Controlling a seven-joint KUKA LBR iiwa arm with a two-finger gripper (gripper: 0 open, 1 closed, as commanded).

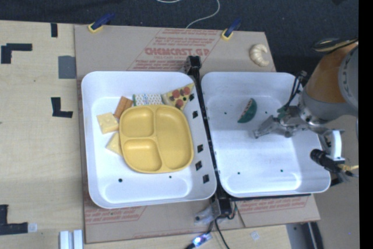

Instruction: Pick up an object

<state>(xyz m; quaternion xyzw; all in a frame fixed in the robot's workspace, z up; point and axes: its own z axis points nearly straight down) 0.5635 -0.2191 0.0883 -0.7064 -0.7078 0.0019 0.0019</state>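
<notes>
A small green wedge with a reddish edge (247, 111) lies in the right bin (262, 175), near its back middle. My gripper (262, 130) reaches in from the right, low over the bin floor, a little in front of and to the right of the wedge. There is a gap between the gripper and the wedge. The grey arm with its orange band (329, 81) stands over the bin's right rim.
The left bin (145, 192) holds a yellow divided plate (156, 138) with several small flat pieces (108, 122) tucked around its back and left sides. A beige lump (260, 54) lies on the cardboard behind the right bin. A cable (186, 0) trails across the back.
</notes>
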